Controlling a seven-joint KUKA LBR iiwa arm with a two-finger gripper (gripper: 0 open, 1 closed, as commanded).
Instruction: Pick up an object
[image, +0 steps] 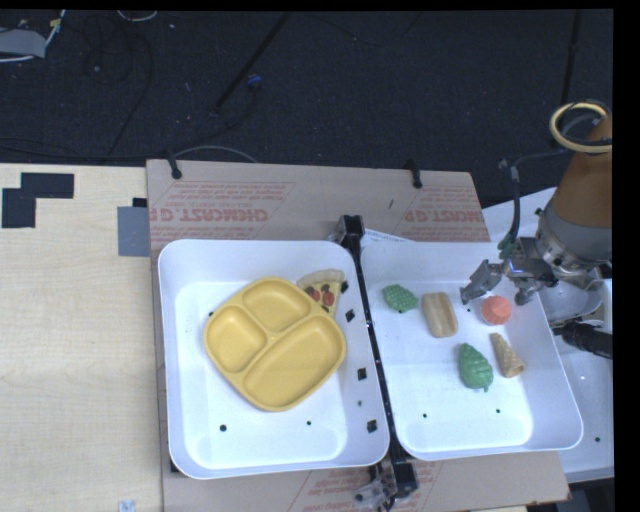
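Where the grey arm with its orange band (588, 190) reached in from the right, its end effector (497, 287) hung over the upper right part of the right-hand shallow white bin (430, 440), with its two dark fingers spread apart and nothing between them. Just below it lay a small round orange-red toy piece (496, 310), close to the fingers, though whether they touched it could not be told. In the same bin, a small green leafy toy piece (400, 298) sat near the divider, with a tan bread-like block (439, 314) just beside it to the right. Lower down, a larger green leafy toy piece (476, 367) lay just beside a tan cone-shaped piece (506, 355). The left-hand shallow white bin (190, 420) carried a yellow plastic divided plate with three compartments (276, 343), set at a tilt to the bin's sides. A toy pizza slice with red spots (322, 289) lay at the plate's upper right edge, partly tucked against it. Both bins rested on a sheet of brown cardboard with red printed lettering (300, 208), which lay on the pale wooden counter (70, 330).
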